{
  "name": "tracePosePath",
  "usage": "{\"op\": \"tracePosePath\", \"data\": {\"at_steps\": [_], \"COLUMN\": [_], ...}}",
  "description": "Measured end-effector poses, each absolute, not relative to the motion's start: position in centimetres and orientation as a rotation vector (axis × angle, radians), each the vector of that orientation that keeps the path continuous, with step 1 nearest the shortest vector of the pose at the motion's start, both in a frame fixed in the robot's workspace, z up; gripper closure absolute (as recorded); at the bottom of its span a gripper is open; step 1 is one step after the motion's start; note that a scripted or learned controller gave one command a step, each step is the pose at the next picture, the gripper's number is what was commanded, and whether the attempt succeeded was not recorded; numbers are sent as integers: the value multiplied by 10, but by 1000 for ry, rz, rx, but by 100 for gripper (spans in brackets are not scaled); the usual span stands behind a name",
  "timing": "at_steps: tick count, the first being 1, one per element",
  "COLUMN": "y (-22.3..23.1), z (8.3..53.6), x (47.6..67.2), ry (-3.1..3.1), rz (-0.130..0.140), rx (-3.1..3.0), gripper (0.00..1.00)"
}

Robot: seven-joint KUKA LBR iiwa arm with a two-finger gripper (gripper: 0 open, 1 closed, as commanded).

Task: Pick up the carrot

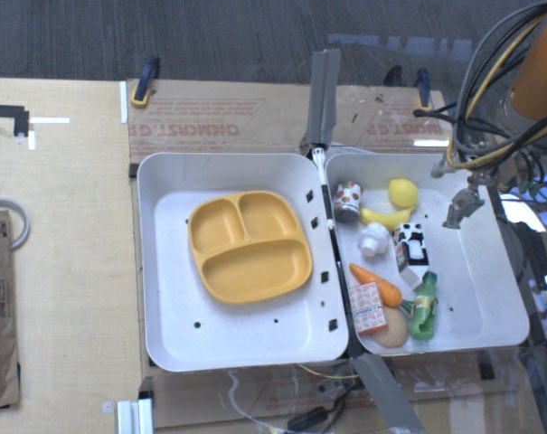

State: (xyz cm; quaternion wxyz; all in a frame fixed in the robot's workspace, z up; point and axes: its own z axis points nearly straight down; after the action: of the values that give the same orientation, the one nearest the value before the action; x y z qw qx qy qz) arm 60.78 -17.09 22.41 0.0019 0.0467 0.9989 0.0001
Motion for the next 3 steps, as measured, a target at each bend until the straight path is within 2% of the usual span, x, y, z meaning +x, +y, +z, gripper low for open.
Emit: {"op": "tracePosePath", "data": {"at_steps": [1,2,3], "y": [-171,-149,-150], "z": [233,238,238], "x": [610,618,618], "ry": [3130,3125,3125], "rz": [1,0,0], "rx": [150,294,295], "gripper": [100,100,0]}}
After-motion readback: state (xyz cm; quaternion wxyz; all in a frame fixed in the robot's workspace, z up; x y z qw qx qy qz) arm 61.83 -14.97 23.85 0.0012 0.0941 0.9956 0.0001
